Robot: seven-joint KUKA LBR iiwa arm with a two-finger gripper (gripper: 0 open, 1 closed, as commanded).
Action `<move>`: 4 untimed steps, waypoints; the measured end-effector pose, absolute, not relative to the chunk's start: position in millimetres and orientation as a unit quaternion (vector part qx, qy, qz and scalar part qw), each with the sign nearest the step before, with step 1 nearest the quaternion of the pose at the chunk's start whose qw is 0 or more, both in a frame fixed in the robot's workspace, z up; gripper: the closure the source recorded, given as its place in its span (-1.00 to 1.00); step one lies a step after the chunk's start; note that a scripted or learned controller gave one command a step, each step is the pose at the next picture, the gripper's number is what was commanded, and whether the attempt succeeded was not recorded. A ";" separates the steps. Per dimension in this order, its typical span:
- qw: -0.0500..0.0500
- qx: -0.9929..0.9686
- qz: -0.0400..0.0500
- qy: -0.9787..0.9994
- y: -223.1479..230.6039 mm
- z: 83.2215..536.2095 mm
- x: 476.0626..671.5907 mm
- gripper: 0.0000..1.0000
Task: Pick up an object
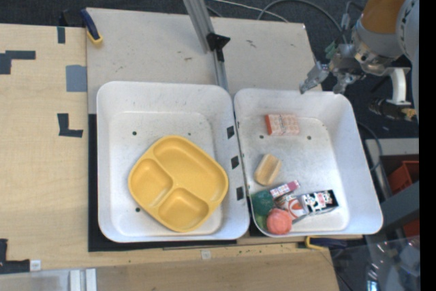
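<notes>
The gripper (325,76) hangs at the right bin's (354,140) far rim, fingers spread and holding nothing — a straight descent risks striking that wall.

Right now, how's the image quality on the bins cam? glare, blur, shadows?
Camera view: lighting is even, shadows soft and faint. The white bins look bright but unclipped, their dirt specks still visible. The yellow tray is sharp. The gripper looks soft at the right bin's far corner. The small items near the red ball are too coarse to read labels.
</notes>
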State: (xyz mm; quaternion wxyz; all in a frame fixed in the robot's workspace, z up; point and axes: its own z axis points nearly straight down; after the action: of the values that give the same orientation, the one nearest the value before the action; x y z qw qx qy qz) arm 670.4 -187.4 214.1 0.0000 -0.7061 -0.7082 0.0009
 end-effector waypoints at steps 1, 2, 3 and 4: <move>0.000 -0.706 0.001 -0.708 -187.5 214.2 670.4 -1.00; 0.002 -0.707 0.002 -0.708 -194.4 166.9 667.5 -1.00; 0.003 -0.706 0.003 -0.708 -186.1 110.9 659.0 -1.00; -0.002 -0.706 -0.001 -0.708 -185.7 93.4 661.6 -1.00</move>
State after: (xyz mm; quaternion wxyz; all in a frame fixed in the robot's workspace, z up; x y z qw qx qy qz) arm 661.6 -185.7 93.4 -0.0018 -0.7062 -0.7080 -0.0010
